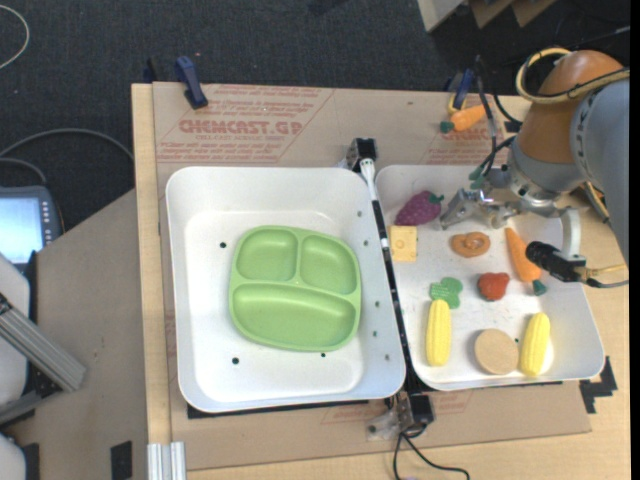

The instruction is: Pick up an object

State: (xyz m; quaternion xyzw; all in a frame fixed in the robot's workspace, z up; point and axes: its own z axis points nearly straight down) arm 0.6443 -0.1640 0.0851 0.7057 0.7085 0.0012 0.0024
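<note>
Crowded right bin [590, 353], right of frame, and that crowding is the main hazard. Grapes [418, 208] at its upper left, cheese cube [403, 243] just below them against the divider, a brown cookie-like piece [469, 243] near the middle, carrot [520, 255] to its right, tomato [492, 286] below. Along the lower part: broccoli [446, 290] touching the top of one corn cob [438, 333], a round tan disc [494, 351], and a second corn [535, 343] just beside it.

End effector [478, 204] poised low over the upper middle of that bin, between grapes and carrot, just above the brown piece. Open or clenched: cannot tell from this slanted view, metal parts blurring together. Nothing seen gripped.

Likely target: brown piece or grapes, both near. Risks, as judgement only:
- Flat, low brown piece, so easy to close above it and come up with nothing.
- Descent slightly off, nudging grapes or carrot aside rather than straddling one thing.
- Rounded plastic food slipping out on lift.
- Bin wall close at the top of the frame, limiting approach on that side.
- Dangling cable near carrot, possibly snagging.

Left bin [190, 198] with green plate [295, 288] well apart, centre-left, uninvolved. Orange item on table [250, 118] at upper right, outside bins.
</note>
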